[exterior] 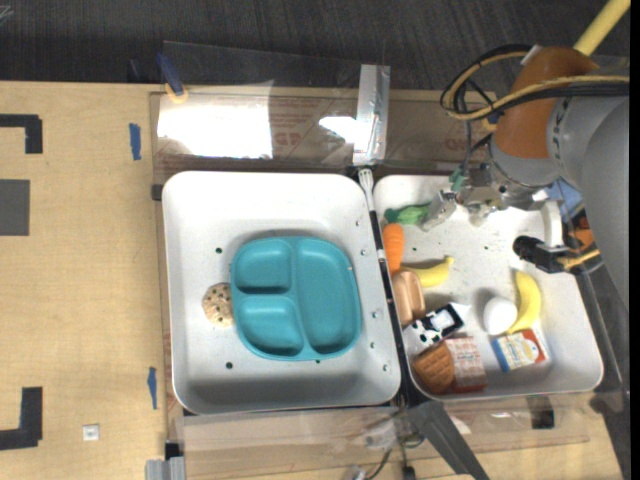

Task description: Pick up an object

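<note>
You have two shallow white bins side by side on the worktop. The left white bin (pixel 190 218) holds two things: one teal plastic plate with three compartments (pixel 297 296) and one round speckled cookie (pixel 218 304) touching the plate's left edge. The right white bin (pixel 580 353) holds the rest: one green vegetable toy (pixel 408 213) at the top left, one orange carrot (pixel 393 247) just below it, two yellow bananas, a small one (pixel 434 271) near the middle and a larger one (pixel 528 301) towards the right, one tan hot-dog bun (pixel 407 298), one black-and-white patterned carton (pixel 437 326), one white egg (pixel 499 315), one brown bread loaf in a wrapper (pixel 450 364) and one small white carton with red and blue print (pixel 520 350). The grey arm's gripper (pixel 470 196) sits over the upper part of the right bin, just right of the green toy; you cannot tell how far its jaws are open, and nothing is visibly caught in them.
</note>
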You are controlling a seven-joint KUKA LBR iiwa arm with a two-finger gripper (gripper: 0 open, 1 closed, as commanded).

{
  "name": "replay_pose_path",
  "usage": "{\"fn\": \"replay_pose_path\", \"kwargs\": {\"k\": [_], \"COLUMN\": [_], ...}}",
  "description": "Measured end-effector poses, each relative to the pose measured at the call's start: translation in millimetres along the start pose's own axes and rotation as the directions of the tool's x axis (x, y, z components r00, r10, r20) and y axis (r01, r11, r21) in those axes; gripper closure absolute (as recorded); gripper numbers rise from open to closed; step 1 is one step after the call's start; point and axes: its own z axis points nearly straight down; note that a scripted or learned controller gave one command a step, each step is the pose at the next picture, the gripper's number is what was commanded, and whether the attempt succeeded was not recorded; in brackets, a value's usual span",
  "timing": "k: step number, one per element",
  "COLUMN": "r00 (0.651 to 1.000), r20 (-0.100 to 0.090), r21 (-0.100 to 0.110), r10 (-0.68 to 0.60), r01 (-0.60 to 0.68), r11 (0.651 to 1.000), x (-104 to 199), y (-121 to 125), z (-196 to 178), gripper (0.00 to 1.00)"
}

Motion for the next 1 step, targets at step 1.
{"fn": "replay_pose_path", "kwargs": {"k": [1], "r00": [0.972], "r20": [-0.002], "r21": [0.002], "r10": [-0.234], "r01": [0.234], "r11": [0.972], "x": [16.1], "y": [-69.0], "z": [-14.0], "gripper": [0.00]}}
